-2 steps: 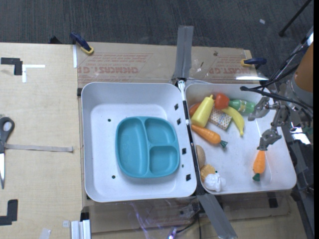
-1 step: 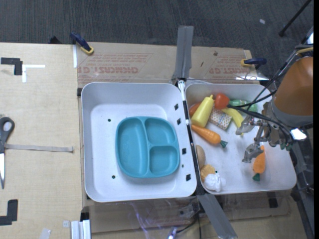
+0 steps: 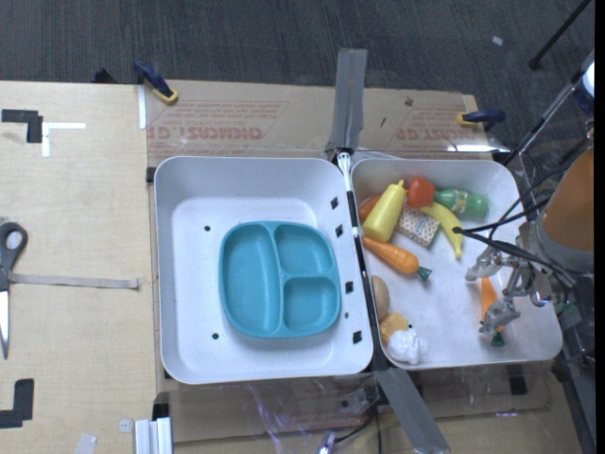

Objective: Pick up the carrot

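Two carrots lie in the right bin [image 3: 454,343]. One carrot [image 3: 391,255], orange with a green end, rests left of centre beside the yellow bottle [image 3: 384,213]. A smaller carrot [image 3: 486,297] lies near the bin's right wall, its green tip pointing toward the front. My gripper [image 3: 492,293] is low over this smaller carrot, with the arm coming in from the right. Its metal fingers [image 3: 484,269] stand apart, one behind the carrot's top end and the other crossing its lower part. The gripper is open and the carrot sits between the fingers.
The right bin also holds a tomato [image 3: 420,192], a green bottle [image 3: 463,201], a banana [image 3: 447,225], a cracker [image 3: 416,227], a brown piece [image 3: 380,295] and a white lump [image 3: 406,346]. A teal divided plate [image 3: 281,278] lies in the left bin [image 3: 180,253]. Scissors [image 3: 8,253] rest at the far left.
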Available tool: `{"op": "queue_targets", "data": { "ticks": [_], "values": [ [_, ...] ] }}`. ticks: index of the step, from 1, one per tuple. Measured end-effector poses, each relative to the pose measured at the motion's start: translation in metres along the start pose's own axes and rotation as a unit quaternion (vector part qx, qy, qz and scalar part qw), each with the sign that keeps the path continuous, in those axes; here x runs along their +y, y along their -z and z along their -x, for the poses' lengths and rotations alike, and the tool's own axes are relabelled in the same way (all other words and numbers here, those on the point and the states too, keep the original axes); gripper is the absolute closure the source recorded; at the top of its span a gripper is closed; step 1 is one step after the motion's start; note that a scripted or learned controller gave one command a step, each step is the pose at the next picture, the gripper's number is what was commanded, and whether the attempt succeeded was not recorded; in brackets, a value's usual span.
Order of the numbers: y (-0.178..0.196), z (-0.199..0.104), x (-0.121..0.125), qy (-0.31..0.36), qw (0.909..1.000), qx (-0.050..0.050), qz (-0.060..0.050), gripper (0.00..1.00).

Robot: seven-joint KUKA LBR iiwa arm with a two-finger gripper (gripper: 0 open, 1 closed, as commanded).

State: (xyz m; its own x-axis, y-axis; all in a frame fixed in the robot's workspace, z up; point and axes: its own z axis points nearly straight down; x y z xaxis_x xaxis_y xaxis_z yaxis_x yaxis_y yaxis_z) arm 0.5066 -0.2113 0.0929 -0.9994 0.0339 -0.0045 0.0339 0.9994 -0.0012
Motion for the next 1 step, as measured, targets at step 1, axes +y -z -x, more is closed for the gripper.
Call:
{"op": "queue_targets", "data": {
  "ticks": [1],
  "values": [
    [0.0106,0.0032,0.0016,0.003,1.0000,-0.003,-0.001,1.00]
  ]
}}
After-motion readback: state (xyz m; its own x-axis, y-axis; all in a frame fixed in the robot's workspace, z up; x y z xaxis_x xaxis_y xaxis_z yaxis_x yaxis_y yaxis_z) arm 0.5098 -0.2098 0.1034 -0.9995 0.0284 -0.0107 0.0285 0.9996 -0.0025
